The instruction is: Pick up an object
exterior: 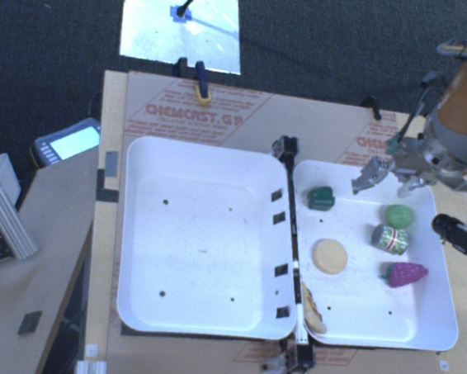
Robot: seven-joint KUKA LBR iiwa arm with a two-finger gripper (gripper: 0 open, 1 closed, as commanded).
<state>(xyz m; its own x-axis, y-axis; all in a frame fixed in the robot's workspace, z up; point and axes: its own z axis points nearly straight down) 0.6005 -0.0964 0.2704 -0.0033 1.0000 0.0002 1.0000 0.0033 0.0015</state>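
A dark grey carpeted floor (331, 43) surrounds the pale wooden bench (111, 128), with a shiny square metal sheet (183, 19) lying on it and a tan side table (38, 228) at the left.

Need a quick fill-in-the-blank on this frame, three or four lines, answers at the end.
1. All the small objects lie in the ____ bin.
2. The purple grapes lie nearest that bin's ____ edge.
3. The can lies just below the round ____ ball.
4. The pincer hangs over the right bin's ____ edge, with nothing between its fingers.

Missing words: right; right; green; far
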